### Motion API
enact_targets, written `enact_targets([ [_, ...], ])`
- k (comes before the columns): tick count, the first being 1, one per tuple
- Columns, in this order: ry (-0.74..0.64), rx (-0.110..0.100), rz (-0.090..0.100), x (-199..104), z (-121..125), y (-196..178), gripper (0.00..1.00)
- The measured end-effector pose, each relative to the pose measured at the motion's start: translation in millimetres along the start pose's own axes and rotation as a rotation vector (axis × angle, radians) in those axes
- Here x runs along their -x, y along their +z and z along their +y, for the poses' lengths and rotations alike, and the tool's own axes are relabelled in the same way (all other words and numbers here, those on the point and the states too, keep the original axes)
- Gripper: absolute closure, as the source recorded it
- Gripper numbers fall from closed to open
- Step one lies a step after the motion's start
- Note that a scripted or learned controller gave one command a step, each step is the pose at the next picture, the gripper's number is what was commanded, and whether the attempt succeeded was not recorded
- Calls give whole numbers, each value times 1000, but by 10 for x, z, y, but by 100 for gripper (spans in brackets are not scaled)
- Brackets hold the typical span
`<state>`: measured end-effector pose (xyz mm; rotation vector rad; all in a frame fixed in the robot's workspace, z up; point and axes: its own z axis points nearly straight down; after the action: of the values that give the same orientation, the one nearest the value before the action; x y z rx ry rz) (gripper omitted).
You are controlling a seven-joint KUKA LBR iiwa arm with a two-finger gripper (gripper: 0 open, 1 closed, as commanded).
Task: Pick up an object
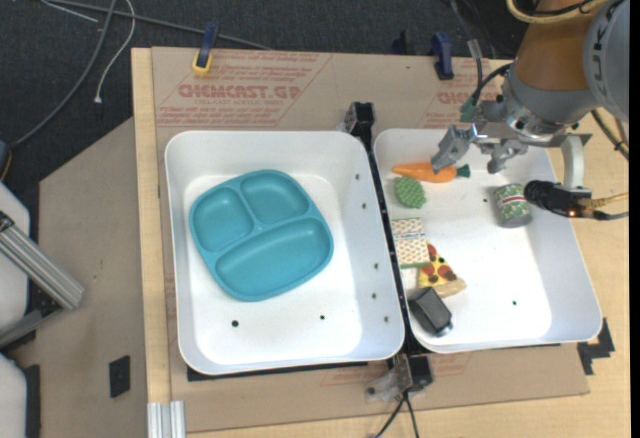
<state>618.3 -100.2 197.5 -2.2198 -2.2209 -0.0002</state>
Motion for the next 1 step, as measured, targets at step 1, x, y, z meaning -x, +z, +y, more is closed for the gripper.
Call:
enact_targets([
  [1,1,-1,0,6,24,399,0],
])
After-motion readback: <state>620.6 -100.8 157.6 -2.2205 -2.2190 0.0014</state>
